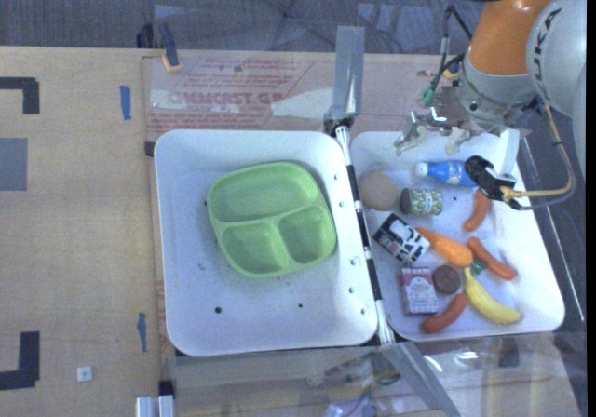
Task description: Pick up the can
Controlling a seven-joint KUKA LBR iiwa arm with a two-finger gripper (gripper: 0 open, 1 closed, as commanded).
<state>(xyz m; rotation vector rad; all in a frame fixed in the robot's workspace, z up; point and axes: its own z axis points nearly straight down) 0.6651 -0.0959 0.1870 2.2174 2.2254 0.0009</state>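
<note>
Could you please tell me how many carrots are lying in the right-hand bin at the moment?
3, as far as the view shows. One carrot lies mid-bin beside the black-and-white box, a second carrot sits near the bottle, and a third carrot lies above the banana.

The arm [535, 29] reaches in from the upper right, its grey body curving down to an orange band above the wrist. Yellow and black cables loop over the top of the orange part and trail down its right side. Below the band the wrist narrows to a metal pincer [430, 129], which points down and to the left. Its two thin fingers [410, 134] are spread apart with nothing between them.
</note>
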